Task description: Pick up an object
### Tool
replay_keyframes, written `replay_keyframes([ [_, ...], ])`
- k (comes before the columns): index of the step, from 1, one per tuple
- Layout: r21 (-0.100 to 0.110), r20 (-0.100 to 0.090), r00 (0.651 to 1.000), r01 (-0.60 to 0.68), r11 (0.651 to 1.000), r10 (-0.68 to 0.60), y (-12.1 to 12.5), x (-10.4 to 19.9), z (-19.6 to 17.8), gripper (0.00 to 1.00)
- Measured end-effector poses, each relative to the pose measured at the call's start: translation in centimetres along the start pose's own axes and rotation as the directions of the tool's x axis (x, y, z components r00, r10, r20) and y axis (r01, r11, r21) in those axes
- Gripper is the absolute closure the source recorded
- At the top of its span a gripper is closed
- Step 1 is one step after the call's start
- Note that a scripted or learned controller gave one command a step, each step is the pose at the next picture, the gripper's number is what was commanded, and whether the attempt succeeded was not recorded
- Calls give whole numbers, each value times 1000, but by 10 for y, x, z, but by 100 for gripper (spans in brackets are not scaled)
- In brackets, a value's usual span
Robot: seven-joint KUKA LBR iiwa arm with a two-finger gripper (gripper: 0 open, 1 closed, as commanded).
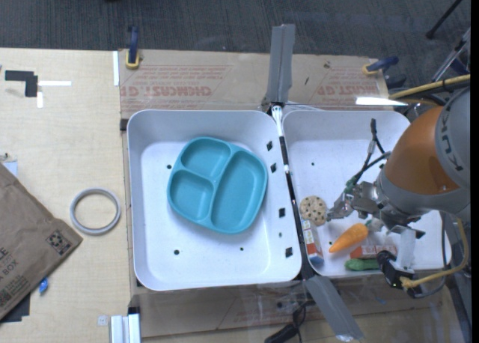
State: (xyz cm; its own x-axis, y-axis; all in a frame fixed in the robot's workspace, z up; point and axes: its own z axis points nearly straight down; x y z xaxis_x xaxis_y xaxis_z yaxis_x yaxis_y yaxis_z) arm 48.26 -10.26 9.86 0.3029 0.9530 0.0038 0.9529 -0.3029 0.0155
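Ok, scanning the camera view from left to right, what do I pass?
Cardboard box → tape ring → blue divided plate in the left bin → speckled ball → orange carrot, in the right bin → the arm's orange band.

Red print runs upside down along the cardboard sheet [224, 79] behind the bins, too unclear to spell out with certainty. The brown box [26, 240] at the left edge reads "BOX" in dark letters.
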Motion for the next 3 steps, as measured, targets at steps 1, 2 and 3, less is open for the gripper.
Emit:
replay_keyframes([
  [1, 16, 4, 999, 33, 999, -33, 5, -34, 7, 0],
  [2, 19, 4, 999, 33, 999, -33, 5, -34, -1, 100],
  [3, 18, 7, 999, -32, 999, 32, 1, 33, -139, 100],
])
